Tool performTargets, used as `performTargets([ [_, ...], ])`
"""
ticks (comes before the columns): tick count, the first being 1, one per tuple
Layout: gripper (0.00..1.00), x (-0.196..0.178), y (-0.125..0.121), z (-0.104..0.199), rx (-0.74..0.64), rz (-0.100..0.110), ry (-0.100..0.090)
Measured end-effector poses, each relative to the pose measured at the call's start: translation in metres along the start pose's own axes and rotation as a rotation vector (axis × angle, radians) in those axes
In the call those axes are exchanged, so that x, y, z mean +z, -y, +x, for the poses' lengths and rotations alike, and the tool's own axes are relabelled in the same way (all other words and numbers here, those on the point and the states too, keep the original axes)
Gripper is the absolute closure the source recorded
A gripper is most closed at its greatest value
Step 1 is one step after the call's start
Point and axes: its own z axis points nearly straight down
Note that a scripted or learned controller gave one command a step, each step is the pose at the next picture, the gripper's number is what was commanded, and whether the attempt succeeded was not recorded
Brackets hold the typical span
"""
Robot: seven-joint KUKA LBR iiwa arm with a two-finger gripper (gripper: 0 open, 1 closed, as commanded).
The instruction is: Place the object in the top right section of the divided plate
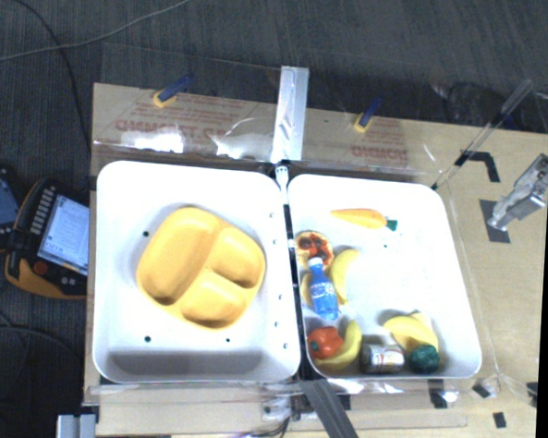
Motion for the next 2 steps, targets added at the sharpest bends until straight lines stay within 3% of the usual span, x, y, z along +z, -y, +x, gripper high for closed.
performTargets([
  [1, 1.0, 0.0, 0.021, -0.04, -0.302, 0.0, 0.001],
  [2, 1.0, 0.071, -0.006, -0.026, -0.455, -0.001, -0.001],
])
